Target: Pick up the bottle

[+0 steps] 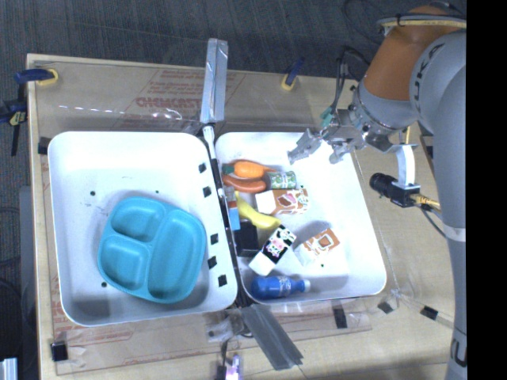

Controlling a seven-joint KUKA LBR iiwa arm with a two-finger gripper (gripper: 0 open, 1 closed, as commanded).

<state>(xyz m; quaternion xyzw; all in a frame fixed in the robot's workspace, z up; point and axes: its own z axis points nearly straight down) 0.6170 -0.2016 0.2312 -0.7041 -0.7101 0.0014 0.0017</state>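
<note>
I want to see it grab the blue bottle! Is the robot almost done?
Not yet. Nothing looks done: the blue bottle lies at the near edge of the right bin. The gripper, open and holding nothing, hangs over the far edge. Left: reach across, grab and lift.

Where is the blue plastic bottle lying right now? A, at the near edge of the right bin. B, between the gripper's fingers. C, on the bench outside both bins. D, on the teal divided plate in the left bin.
A: the blue plastic bottle lies on its side at the right bin's near edge.
</note>
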